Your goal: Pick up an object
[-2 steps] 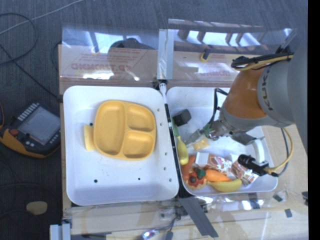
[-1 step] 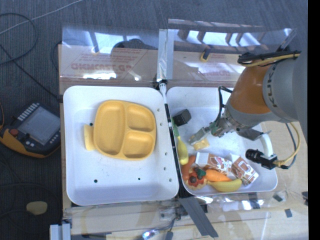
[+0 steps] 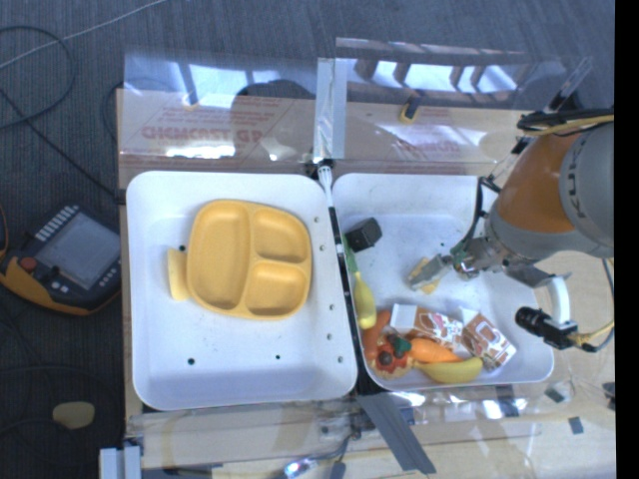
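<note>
A: Where are the things to pick, and where is the gripper?

B: They lie in the right bin point(image 3: 444, 190), mostly heaped along its near edge; a banana point(image 3: 451, 370), an orange carrot-like piece point(image 3: 431, 350), a white packet point(image 3: 402, 316) and a red-and-white wrapped snack point(image 3: 486, 339), all touching one another; a black block point(image 3: 361, 235) sits apart near the bin's left wall, with a yellow-green piece point(image 3: 363, 303) against that wall below it.

A: And the arm?

B: It reaches in from the right, orange band above the wrist, bent down over the right bin; the gripper point(image 3: 431, 270) hangs low at mid-bin, close over the floor; whether its tips are parted or closed I cannot tell, nor whether anything is between them; something small and yellowish shows at the tip, too blurred to name.

A: The other bin?

B: The left bin point(image 3: 150, 367) holds a yellow divided tray point(image 3: 248, 257), lying flat near its middle; a pale yellow piece point(image 3: 177, 275) touches the tray's left edge.
</note>
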You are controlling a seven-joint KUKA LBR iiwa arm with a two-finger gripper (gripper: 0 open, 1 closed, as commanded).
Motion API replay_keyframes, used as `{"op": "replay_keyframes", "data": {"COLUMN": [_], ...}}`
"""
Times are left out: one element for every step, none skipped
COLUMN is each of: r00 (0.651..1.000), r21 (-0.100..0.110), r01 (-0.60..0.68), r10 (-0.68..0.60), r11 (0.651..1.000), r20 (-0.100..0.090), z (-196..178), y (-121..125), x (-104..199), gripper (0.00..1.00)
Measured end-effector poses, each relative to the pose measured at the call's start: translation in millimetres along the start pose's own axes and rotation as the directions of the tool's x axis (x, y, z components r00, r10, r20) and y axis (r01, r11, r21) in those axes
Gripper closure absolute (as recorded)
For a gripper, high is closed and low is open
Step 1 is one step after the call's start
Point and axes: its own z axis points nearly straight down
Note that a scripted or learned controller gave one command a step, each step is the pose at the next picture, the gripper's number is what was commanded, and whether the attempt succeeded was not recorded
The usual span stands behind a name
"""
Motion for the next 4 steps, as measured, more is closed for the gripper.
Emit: {"op": "replay_keyframes", "data": {"r00": [1.0, 0.939, 0.974, 0.974], "r21": [0.001, 0.02, 0.019, 0.02], "r01": [0.0, -0.344, -0.225, -0.225], "r10": [0.0, 0.344, 0.225, 0.225], "r11": [1.0, 0.939, 0.974, 0.974], "r20": [-0.001, 0.006, 0.004, 0.004], "z": [-7.9, -11.7, -110.0, -109.8], "y": [1.1, 85.7, 58.0, 58.0], "x": [0.2, 44.4, -21.0, -20.8], "gripper": [1.0, 1.0, 1.0, 0.0]}}
